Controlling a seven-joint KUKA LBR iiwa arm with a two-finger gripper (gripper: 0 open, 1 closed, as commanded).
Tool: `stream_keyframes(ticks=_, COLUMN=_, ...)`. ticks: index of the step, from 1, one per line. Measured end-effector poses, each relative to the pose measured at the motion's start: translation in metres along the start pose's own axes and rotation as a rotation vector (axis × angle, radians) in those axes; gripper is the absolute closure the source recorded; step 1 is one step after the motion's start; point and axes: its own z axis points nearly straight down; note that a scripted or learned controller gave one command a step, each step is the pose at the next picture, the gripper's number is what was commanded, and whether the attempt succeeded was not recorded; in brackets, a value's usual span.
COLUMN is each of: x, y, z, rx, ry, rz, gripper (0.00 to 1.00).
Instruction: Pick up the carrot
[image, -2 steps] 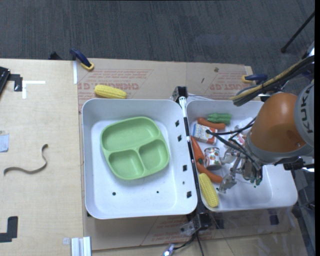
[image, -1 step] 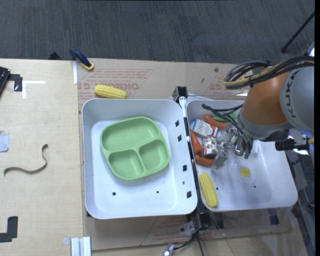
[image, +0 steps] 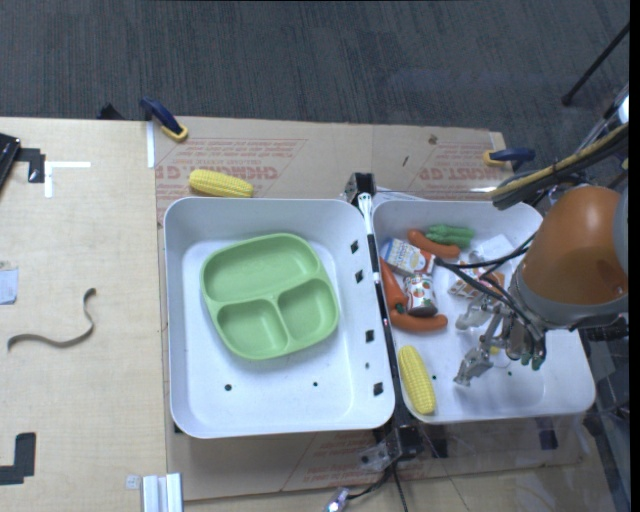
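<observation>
Two white bins side by side on cardboard. Left bin (image: 190, 400) holds a green divided plate (image: 268, 294) w/ three compartments. Right bin (image: 560, 395) has the arm's orange band (image: 580, 245) over its right half, w/ the gripper (image: 480, 360) hanging low over the bin floor, mid-bin. Jaws look slightly spread w/ nothing between them (metal fingers are small and blurred, so not fully sure).

Carrot (image: 393, 290) lies along the right bin's left wall, orange, partly under a small printed packet (image: 420, 293); well apart from the gripper. Just below it an orange-red sausage (image: 420, 321). Another one (image: 432, 243) near the bin's top, beside a green veg piece (image: 450, 233). A white carton (image: 403, 255) sits top left. Corn cob (image: 416, 379) lies at the bin's lower left.

Second corn cob (image: 221, 183) lies outside, above the left bin
</observation>
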Motion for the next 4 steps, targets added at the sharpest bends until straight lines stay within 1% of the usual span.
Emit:
stream_keyframes(ticks=1, x=-0.030, y=0.048, z=0.001, rx=0.000, ry=0.000, rz=0.029, gripper=0.00)
stream_keyframes(ticks=2, x=0.023, y=0.034, z=-0.007, rx=0.001, ry=0.003, rz=0.212, gripper=0.00)
stream_keyframes(ticks=3, x=0.022, y=0.034, z=-0.016, rx=0.001, ry=0.001, rz=0.211, gripper=1.00)
stream_keyframes(ticks=4, x=0.042, y=0.058, z=-0.098, rx=0.002, ry=0.002, rz=0.502, gripper=1.00)
